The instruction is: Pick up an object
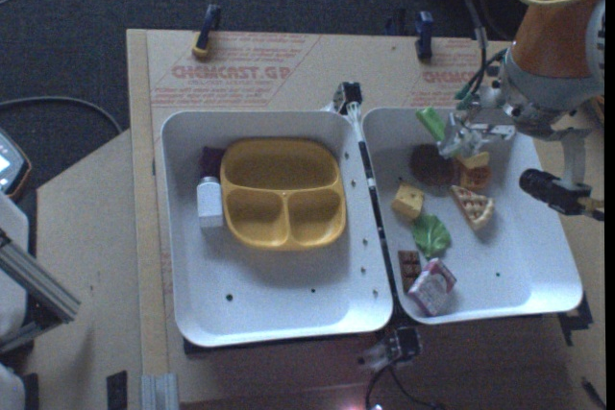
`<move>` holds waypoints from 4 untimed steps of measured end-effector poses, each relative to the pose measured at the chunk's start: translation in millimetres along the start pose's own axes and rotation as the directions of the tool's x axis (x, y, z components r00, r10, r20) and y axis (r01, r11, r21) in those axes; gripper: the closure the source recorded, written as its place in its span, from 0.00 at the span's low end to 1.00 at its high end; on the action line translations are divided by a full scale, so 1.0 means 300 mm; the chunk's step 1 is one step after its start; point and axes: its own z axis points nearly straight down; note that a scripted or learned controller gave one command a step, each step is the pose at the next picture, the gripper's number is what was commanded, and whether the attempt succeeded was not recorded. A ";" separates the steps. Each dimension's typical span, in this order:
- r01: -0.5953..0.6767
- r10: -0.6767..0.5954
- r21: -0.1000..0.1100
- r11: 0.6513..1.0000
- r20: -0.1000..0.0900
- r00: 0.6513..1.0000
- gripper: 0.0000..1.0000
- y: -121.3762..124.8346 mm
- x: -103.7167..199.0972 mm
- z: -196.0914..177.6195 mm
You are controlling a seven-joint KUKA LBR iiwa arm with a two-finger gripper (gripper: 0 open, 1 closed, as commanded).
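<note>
In the left bin point(183, 302), the yellow divided plate point(282, 192) and a small white bottle point(209, 203) crowd the upper half; the lower half lies open. The right bin point(538, 278) is cluttered at centre by a cheese cube point(407, 202), a green leaf point(431, 234), a waffle slice point(475, 205) and a carton point(432, 287); its lower right floor is free.

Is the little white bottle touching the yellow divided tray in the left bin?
Touching. The camera view shows the white bottle pressed against the left rim of the yellow tray, with no white bin floor visible between them.
</note>
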 end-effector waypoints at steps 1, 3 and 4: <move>-0.001 0.001 0.002 1.000 0.000 1.000 1.00 0.069 0.140 0.035; -0.008 0.008 0.008 1.000 0.001 1.000 1.00 0.119 0.200 0.070; -0.006 0.006 0.001 1.000 0.001 1.000 1.00 0.141 0.187 0.008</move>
